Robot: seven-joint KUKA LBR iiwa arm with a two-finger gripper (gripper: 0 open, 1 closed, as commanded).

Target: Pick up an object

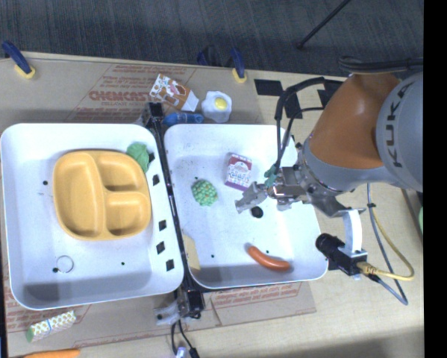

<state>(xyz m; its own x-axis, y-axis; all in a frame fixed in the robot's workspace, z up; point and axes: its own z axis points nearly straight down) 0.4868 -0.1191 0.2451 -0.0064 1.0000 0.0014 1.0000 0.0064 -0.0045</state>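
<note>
Nearest me, a wrapped sweet (50,325) lies on the counter (268,304). Left bin (14,200) holds a yellow tray (102,194) and green lump (139,155). Right bin (186,144) holds a green ball (204,192), carton (239,171) and sausage (268,259). Pincer (247,200) hangs over the right bin beside the carton, fingers apart, gripping nothing.

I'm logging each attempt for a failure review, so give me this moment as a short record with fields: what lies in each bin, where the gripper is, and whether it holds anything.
left bin: yellow divided tray, green object at the tray's far right corner
right bin: small pink carton, green bumpy ball, orange sausage
gripper: over the right bin, just right of the ball and below the carton
held: nothing seen between the fingers
task state: no object lifted yet
</note>
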